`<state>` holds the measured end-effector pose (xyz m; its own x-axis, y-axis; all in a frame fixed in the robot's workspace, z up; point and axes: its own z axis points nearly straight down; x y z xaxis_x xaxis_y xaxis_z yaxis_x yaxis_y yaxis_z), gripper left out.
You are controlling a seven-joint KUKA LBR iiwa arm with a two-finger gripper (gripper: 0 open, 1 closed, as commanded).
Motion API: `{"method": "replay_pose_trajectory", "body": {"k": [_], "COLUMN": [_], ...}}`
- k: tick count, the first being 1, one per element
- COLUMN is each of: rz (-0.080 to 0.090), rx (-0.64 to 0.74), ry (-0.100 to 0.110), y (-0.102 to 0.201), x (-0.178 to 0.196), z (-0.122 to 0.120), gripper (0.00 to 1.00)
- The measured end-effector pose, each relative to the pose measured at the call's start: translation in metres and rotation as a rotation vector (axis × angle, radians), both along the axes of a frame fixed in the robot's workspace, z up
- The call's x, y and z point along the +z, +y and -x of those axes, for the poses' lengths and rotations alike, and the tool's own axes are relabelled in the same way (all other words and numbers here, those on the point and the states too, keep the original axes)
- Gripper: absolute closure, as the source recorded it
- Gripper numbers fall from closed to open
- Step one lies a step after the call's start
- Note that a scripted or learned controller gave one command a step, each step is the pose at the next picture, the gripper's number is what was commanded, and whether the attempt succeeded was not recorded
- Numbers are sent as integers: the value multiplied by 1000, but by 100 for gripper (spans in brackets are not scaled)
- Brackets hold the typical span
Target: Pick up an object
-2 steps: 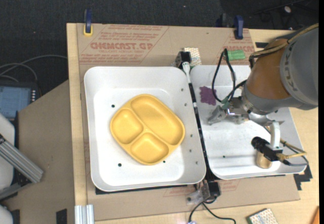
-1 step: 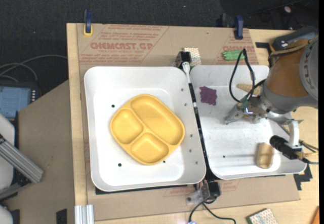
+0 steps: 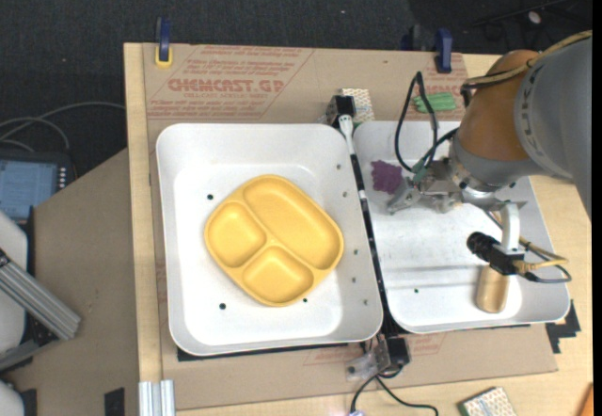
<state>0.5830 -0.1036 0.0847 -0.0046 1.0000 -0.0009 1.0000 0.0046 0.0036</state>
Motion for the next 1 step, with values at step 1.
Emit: {"method": "replay_pose_trajectory", "body": {"k": [1], "rz": [0], "rx": [-2], "ry": [-1], "y": [2], "x": [0], "z": [-45], "gripper": [0]}}
